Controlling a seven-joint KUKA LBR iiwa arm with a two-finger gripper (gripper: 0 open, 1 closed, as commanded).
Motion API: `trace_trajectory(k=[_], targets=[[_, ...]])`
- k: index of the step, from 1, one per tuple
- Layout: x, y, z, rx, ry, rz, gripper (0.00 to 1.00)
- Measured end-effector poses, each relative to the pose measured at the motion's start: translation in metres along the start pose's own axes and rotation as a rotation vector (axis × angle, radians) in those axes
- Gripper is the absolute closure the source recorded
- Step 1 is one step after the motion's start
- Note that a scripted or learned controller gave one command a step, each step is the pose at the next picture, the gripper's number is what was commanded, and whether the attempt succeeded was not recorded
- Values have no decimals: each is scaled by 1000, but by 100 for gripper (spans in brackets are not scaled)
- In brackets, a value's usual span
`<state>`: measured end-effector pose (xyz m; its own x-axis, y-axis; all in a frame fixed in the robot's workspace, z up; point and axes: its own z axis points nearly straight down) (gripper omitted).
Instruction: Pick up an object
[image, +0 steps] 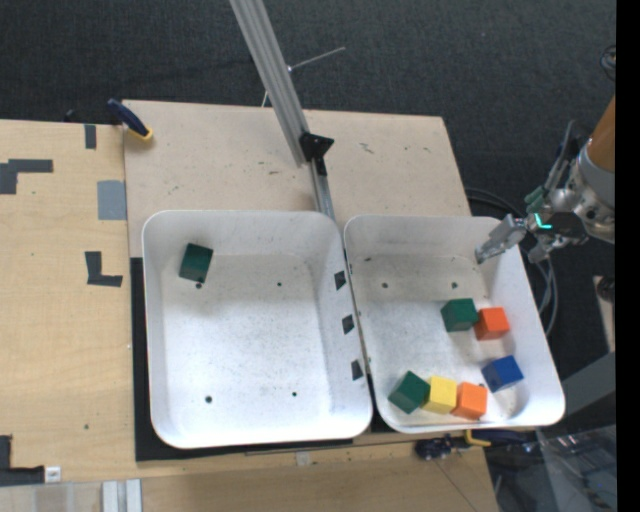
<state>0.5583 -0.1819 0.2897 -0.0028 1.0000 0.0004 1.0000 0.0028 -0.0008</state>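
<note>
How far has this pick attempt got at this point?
Nothing looks picked yet. The tool sits over the right bin's upper right rim, with no block between its fingers. The blocks lie in the bins, nearest a green block and an orange block. Descent, grasp and lift remain.

Under me lies a pale wooden bench (60, 330) (grey tape patches (111, 200) on it), dark carpet (450, 50) beyond, a slanting metal rail (275, 75).

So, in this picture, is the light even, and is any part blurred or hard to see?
Camera view: light is soft and even, with faint shadows under the blocks, such as the green block in the left bin; the gripper at the right bin's rim looks slightly blurred.
</note>
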Motion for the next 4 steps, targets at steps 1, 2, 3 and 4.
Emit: trace_trajectory(k=[1,2,3,4], targets=[[1,-11,57,6,0,2,0],[11,-7,116,7,1,1,0],[7,-6,161,6,0,2,0],[8,-5,149,2,1,0,100]])
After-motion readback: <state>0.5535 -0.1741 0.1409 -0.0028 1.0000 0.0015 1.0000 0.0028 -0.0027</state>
